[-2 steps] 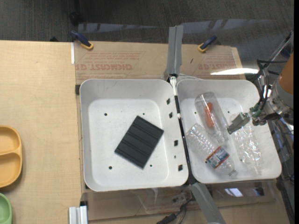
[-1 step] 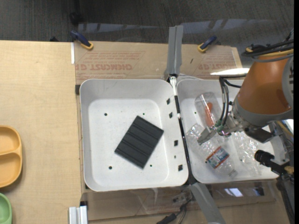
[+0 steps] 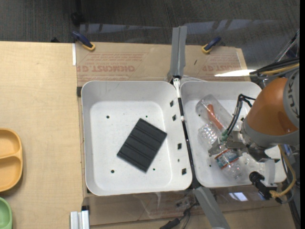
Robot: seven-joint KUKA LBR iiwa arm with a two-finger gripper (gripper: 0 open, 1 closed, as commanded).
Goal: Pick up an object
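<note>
A flat black ribbed pad (image 3: 142, 144) lies at a slant in the left bin (image 3: 95, 128). The right bin (image 3: 190, 128) holds clear plastic items: a tube with an orange insert (image 3: 213, 113) near the back and a crumpled clear bottle (image 3: 208, 134) in the middle. My gripper (image 3: 223, 151) is down in the right bin, over a clear piece with a coloured label (image 3: 225, 161). The arm's orange band (image 3: 271, 111) covers the bin's right side. Whether anything sits between the fingers cannot be made out.
Cardboard (image 3: 157, 63) lies under and behind both bins, held by two clamps (image 3: 85, 41). A wooden table (image 3: 33, 104) stretches left, with an orange divided plate (image 3: 8, 159) and a green dish (image 3: 4, 213) at its left edge.
</note>
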